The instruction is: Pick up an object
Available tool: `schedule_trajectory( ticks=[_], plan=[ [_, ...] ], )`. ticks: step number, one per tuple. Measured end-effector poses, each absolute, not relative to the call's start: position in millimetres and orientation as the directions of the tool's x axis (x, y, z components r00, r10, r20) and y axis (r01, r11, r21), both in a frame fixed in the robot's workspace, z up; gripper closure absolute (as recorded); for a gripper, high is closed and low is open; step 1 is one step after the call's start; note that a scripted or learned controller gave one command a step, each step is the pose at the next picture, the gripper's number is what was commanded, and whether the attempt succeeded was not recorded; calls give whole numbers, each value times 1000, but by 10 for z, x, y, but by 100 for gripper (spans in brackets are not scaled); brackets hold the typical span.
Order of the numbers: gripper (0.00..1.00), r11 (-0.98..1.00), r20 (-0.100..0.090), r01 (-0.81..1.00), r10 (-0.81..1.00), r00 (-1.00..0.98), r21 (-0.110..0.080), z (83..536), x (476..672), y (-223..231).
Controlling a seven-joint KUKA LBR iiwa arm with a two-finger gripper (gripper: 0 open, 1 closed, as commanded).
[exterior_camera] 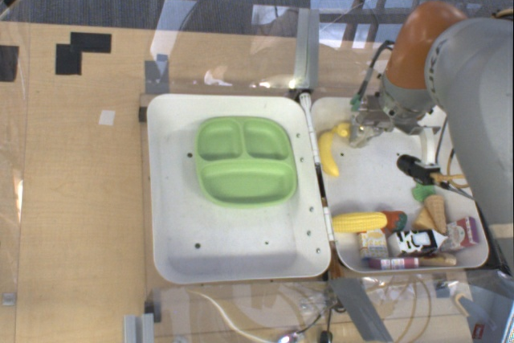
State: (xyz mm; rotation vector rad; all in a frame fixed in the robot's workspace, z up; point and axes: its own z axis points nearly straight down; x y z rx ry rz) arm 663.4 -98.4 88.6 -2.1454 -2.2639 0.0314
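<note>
- Gripper (pixel 359 127): metal, lowered into the right bin (pixel 377 165) just beside the banana (pixel 328 150); finger state cannot be told.
- Banana: smooth, curved, yellow, against that bin's left wall.
- Corn cob (pixel 359 222): bumpy, below the banana.
- Plate (pixel 245 161): green, three-sectioned, left of the banana.

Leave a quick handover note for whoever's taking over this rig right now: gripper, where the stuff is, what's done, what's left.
Gripper: low in the right bin, at the top end of the banana; its finger state is not readable from here.
Banana lies along the right bin's left wall. Corn cob, ice cream cone and small boxes sit along that bin's front.
Green divided plate is in the left bin.
Done: arm is down near the banana.
Left: nothing visibly grasped or lifted; the pick is still to do.
</note>
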Motion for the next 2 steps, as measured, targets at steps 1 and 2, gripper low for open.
schedule_trajectory(
  ticks=[1,2],
  plan=[
    [100,63,-1,998,998,-63,7,1152,6247,-933],
    [100,112,0,994,994,-112,8,1868,6001,-666]
  ],
)
